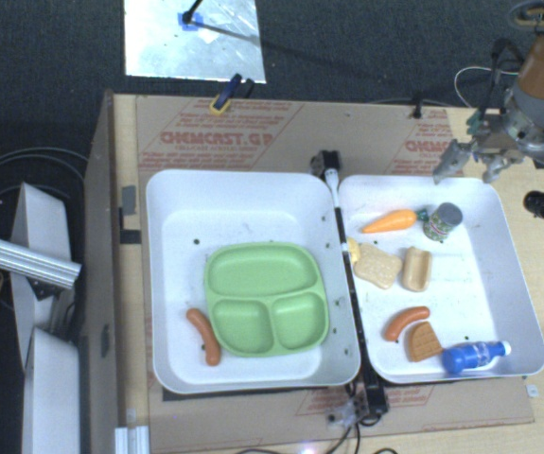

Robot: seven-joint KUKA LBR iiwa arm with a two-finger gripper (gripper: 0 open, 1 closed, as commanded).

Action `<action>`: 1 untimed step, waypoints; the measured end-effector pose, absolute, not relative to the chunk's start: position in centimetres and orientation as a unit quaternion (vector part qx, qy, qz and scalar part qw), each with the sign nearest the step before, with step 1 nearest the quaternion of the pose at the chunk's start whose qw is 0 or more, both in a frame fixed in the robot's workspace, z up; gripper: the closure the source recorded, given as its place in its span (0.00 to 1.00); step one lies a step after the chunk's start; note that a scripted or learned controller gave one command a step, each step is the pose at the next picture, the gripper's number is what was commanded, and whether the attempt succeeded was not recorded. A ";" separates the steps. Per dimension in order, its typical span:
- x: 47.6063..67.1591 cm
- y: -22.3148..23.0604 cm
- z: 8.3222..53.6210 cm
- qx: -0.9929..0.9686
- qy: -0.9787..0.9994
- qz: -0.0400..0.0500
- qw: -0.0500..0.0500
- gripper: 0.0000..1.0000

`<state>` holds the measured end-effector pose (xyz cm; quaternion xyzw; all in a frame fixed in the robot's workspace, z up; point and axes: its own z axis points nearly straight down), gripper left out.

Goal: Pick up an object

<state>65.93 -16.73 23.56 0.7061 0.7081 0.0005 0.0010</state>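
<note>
**Above the right bin's far rim, nothing in hand**

Over the right bin (527, 324), my gripper (472, 164) hangs spread and empty. Nearest lie the carrot (390, 221) and the small can (441, 221), almost touching; descending between them risks nudging both and closing on neither.

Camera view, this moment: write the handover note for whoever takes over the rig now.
Gripper: open, holding nothing, above the far rim of the right bin.
Right bin: carrot, small can, cracker, bread roll, sausage, toast slice, blue bottle.
Left bin: green divided plate, with a second sausage beside it.
Done: nothing picked.
Left: choose an object, descend, grasp, lift.
</note>
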 end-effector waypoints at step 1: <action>64.2 -17.3 19.2 0.707 0.708 0.000 0.001 0.00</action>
